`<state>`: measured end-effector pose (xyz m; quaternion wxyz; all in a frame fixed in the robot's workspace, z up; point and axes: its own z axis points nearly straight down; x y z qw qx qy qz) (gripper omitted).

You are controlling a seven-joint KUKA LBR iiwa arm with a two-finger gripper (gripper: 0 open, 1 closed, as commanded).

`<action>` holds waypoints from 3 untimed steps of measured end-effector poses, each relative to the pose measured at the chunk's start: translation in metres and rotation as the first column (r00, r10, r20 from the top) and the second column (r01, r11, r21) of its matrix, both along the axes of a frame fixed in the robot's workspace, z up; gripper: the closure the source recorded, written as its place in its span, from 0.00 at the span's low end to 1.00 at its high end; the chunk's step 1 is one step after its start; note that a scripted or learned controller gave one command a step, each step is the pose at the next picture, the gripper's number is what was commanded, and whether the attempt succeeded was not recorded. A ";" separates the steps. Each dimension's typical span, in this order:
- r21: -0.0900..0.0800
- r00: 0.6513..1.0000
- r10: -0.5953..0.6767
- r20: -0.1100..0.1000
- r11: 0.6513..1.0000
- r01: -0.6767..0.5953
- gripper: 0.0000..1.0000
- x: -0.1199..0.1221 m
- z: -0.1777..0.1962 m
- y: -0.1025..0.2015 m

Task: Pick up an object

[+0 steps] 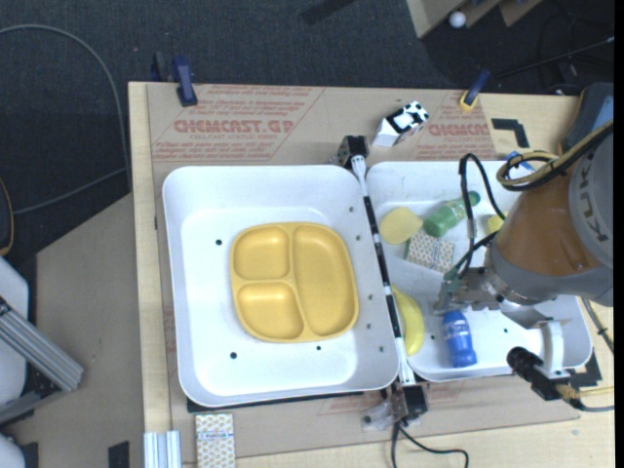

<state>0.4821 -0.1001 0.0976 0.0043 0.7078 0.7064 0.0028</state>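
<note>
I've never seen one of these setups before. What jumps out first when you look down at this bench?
The big yellow divided plate sits alone in the middle of the left bin. The right bin is crowded: a blue bottle, a yellow banana-like piece against the divider, a green object and a speckled pad. The grey and orange arm looms over that bin from the right.

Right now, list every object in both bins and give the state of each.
Yellow divided plate: flat, upright, alone in the left bin.
Blue bottle: lying on its side in the right bin, below the arm.
Banana: lying along the right bin's left wall.
Green object: lying at the back.
Patterned sponge: flat.
Pale yellow object: resting beside the sponge.
</note>
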 end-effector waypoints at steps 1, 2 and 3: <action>0.002 1.000 0.003 -0.010 1.000 -0.003 1.00 0.003 0.073 -0.010; 0.002 1.000 0.004 -0.009 1.000 -0.004 1.00 0.051 0.111 0.031; 0.001 1.000 0.004 -0.009 1.000 -0.004 1.00 0.095 0.087 0.033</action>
